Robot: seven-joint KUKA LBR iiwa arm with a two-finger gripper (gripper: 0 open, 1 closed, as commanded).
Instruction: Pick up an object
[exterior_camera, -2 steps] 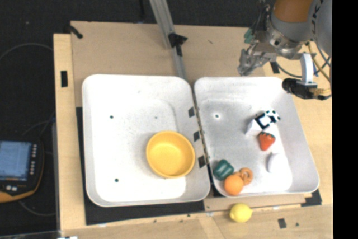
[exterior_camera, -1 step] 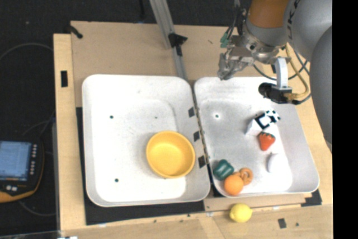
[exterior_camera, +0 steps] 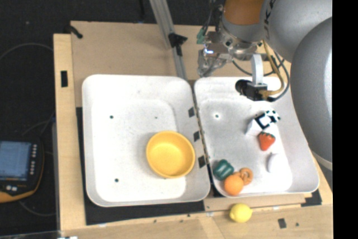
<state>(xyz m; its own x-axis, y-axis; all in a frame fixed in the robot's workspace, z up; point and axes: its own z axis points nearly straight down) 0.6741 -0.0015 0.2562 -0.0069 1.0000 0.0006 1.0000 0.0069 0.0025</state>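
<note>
Nearest, a yellow lemon [exterior_camera: 240,212] lies on the bench outside the bins. Right bin [exterior_camera: 224,99], front corner: orange fruit [exterior_camera: 233,184], smaller orange piece [exterior_camera: 245,175] touching it, green block [exterior_camera: 222,168] just beside. Further back: red strawberry [exterior_camera: 267,141], black-and-white item [exterior_camera: 267,118]. Left bin [exterior_camera: 112,98]: yellow bowl [exterior_camera: 170,154]. Farthest, the gripper [exterior_camera: 210,61] hangs above the right bin's rear rim; cannot tell its finger state.

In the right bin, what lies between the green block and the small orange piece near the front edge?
In the camera view, an orange fruit lies between the green block and the small orange piece, slightly nearer the front wall of the right bin, touching or almost touching both.
</note>
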